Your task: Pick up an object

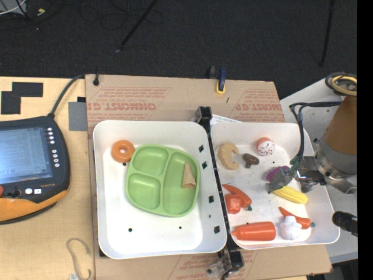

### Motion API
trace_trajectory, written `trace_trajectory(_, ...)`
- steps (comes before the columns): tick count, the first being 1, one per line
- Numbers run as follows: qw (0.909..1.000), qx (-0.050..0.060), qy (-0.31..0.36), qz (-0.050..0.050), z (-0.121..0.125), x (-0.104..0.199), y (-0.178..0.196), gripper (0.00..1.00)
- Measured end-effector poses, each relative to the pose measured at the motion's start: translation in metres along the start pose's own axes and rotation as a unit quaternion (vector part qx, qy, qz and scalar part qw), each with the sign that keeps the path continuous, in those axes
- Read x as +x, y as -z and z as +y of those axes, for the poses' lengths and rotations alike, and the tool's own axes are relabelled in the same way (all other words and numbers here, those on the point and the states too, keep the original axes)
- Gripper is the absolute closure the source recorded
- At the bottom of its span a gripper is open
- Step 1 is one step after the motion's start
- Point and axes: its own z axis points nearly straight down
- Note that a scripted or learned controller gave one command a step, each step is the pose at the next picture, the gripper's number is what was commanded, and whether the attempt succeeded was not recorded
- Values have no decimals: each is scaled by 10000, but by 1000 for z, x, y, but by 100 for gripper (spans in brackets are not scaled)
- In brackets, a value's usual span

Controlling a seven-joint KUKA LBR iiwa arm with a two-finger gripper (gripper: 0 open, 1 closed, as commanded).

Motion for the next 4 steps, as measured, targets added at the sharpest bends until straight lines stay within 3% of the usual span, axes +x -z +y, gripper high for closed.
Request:
trace_trajectory(1,10000,-56,10,-8,2,0,6,0)
trace_trajectory(3,10000,-32,13,0,5,2,-121,0)
trace_trajectory(4,10000,-52,9,-6,5,4,-136,0)
